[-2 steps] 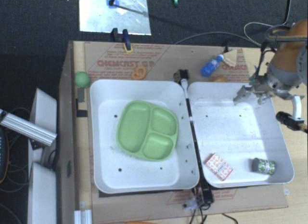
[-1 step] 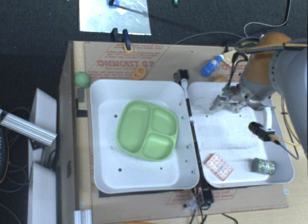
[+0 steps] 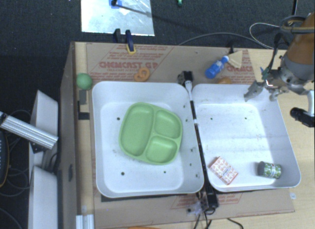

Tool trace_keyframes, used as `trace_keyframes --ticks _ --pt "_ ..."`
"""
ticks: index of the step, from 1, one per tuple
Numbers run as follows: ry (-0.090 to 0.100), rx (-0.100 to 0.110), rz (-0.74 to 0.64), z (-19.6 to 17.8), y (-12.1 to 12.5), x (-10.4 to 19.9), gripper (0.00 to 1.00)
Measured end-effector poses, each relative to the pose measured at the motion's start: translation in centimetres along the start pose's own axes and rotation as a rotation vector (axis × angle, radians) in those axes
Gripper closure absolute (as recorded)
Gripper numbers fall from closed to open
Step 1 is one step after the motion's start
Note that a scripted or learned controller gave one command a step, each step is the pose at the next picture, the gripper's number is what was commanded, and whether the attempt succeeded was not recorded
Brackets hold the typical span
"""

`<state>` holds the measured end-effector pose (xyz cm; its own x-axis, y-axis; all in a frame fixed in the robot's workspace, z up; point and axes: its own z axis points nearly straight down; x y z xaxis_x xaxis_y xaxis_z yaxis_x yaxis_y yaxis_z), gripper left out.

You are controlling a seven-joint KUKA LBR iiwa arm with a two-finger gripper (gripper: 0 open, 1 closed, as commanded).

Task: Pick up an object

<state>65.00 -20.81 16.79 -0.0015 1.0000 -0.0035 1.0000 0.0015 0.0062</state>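
The right bin [image 3: 288, 147] holds two things along its near edge: a small flat packet [image 3: 223, 169] with a red-and-white pattern near its near-left corner, and a short green-labelled can [image 3: 269, 169] lying on its side near the near-right corner. The left bin [image 3: 106, 139] holds a pale green divided plate [image 3: 150, 133] (three compartments, nothing in them), lying flat at the middle. At the far-right corner of the right bin hangs the tool [image 3: 261, 89]; its fingers look spread apart, though the view is too coarse to be sure. Packet and can both lie well apart from it, across the bin. Beyond the bins, on the desk [image 3: 162, 58], lie a blue bottle [image 3: 216, 68] and a green ball [image 3: 84, 81].
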Motion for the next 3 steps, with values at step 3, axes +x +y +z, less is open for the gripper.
trace_keyframes --ticks 3 --pt "0.005 0.003 -0.004 8.3 0.3 9.0 0.0"
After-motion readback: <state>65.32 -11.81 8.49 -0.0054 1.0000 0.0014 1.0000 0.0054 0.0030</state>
